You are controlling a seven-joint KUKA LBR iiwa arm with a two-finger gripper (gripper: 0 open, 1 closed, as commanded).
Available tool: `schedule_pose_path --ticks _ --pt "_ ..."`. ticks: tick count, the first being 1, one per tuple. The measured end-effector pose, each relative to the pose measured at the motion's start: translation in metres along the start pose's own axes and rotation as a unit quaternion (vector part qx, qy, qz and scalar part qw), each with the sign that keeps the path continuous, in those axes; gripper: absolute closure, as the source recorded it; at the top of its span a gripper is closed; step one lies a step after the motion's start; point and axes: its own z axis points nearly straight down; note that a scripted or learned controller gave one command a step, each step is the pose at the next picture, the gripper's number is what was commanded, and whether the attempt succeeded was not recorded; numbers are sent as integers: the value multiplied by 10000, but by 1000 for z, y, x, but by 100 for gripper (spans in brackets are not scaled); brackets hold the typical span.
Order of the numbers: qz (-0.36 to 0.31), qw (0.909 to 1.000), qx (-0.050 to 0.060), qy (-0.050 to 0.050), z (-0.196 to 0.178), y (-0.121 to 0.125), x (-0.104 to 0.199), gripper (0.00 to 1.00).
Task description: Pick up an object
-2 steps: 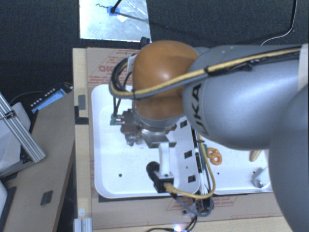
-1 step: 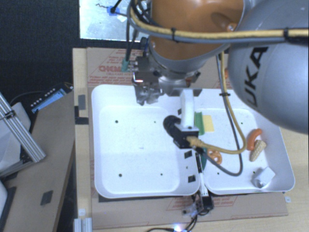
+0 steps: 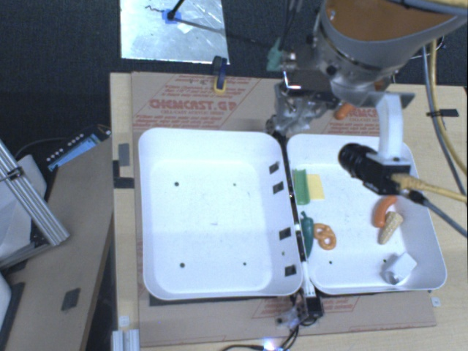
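though the gripper (image 3: 296, 112) hangs over the back rim of the right bin (image 3: 431, 258), i cannot tell its state from here. the nearest pick, i'd say, is the yellow block (image 3: 315, 187), lying forward of it by the divider, long axis running front to back. beyond sit a green pepper (image 3: 306, 229), a pretzel (image 3: 325, 236), an orange piece (image 3: 382, 210). the black camera mount (image 3: 363, 164) crowds the right side.

Single fixed camera above bench (image 3: 124, 196), angled down, moderately near; both bins (image 3: 212, 210) framed, arm (image 3: 380, 20) entering from 1 o'clock.
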Motion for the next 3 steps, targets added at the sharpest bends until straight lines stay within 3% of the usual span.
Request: schedule_pose_path --ticks 1,2,3 --pt "-61 9999 131 -37 144 -12 52 100" --pt "-38 10000 16 5 53 -7 42 100" --pt "-45 10000 42 -6 21 -8 39 100"
